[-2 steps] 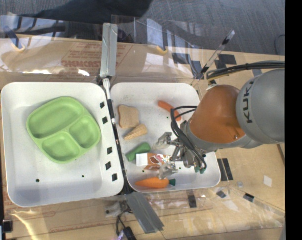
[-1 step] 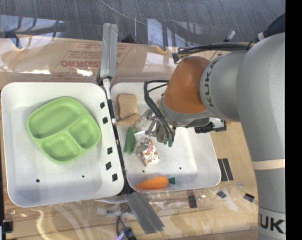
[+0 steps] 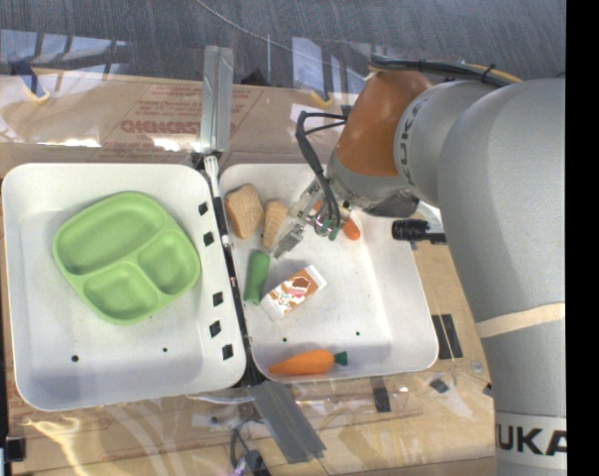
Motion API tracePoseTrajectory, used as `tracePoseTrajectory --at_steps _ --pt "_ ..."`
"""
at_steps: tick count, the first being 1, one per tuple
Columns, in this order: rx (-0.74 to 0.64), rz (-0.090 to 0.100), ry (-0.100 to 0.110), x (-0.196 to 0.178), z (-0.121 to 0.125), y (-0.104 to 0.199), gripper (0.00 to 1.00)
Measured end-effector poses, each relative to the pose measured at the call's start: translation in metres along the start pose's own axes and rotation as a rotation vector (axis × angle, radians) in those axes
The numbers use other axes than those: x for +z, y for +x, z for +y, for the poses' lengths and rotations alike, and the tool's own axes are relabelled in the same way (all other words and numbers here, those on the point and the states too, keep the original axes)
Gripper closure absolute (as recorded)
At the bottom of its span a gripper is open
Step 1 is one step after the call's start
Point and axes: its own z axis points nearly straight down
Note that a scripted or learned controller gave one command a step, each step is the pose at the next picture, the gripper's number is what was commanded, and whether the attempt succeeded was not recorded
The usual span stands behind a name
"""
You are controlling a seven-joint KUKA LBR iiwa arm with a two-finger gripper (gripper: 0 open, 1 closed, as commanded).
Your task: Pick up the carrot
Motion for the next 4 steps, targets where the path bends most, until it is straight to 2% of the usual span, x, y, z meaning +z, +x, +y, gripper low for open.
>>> tracePoseTrajectory --at_steps 1,2,3,4 --pt "0.291 0.000 -0.001 0.000 0.032 0.007 0.00" --pt "0.281 -0.002 0.000 -0.012 0.035 0.007 1.00" --pt "0.092 0.000 -0.002 -0.102 0.055 0.074 1.00" --pt "0.131 0.007 0.003 -0.098 0.124 0.140 1.00"
